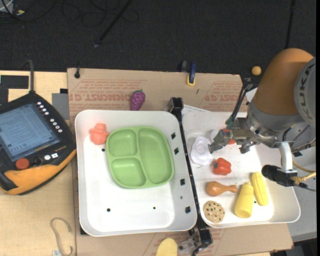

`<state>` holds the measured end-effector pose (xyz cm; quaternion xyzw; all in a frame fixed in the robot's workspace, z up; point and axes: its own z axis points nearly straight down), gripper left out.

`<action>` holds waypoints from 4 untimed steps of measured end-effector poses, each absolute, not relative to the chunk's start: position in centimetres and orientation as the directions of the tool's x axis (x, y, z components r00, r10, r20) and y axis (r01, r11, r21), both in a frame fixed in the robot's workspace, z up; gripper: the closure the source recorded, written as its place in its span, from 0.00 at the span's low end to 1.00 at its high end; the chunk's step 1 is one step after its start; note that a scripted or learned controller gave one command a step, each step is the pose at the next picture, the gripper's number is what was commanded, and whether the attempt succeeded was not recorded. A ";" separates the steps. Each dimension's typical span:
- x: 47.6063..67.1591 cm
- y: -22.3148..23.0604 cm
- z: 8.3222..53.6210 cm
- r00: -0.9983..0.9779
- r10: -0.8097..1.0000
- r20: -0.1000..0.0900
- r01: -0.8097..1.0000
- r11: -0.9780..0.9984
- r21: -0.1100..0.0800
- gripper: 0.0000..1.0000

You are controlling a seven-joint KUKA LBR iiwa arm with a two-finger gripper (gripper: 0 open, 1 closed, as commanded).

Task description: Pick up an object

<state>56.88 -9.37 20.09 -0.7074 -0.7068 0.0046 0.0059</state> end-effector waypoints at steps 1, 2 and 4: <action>57.2 -9.4 20.8 -0.001 1.000 0.000 1.000 0.001 -0.001 0.00; 57.5 -8.5 14.9 -0.001 1.000 0.002 1.000 0.001 -0.008 0.00; 57.7 -8.5 8.7 0.006 1.000 0.002 1.000 -0.006 -0.004 0.00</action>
